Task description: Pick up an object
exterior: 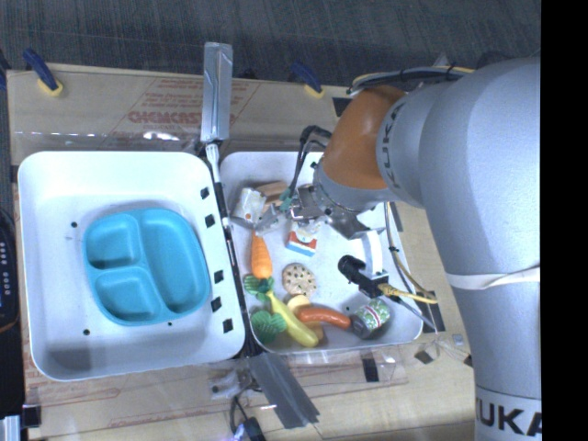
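The gripper (299, 211) is reaching down; I cannot tell its grip, and the small red-and-white box (301, 242) just below looks like the next grab.

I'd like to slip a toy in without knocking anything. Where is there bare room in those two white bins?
The left bin has bare floor all around the blue divided tray, widest above it and along the bottom edge. The right bin is crowded: carrot, cookie, banana, hot dog and can fill it, with the gripper above.
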Available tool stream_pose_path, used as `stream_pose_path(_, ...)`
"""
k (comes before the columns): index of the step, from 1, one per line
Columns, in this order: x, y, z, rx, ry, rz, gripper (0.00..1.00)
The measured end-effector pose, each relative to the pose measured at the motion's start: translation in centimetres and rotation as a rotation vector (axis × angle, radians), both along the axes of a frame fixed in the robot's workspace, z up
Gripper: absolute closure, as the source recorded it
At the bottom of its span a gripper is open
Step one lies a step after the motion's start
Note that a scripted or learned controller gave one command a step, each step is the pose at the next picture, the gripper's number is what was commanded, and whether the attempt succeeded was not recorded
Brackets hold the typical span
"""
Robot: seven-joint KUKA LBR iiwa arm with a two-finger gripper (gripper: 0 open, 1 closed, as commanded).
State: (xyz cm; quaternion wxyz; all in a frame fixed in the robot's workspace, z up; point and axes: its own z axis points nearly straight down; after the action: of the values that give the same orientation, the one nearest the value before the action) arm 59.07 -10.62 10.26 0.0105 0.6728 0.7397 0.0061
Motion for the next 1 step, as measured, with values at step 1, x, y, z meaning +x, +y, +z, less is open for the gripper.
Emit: stream_pose_path(1,3.58,-7.51,-0.02,-0.003,0.005,0.104,0.00)
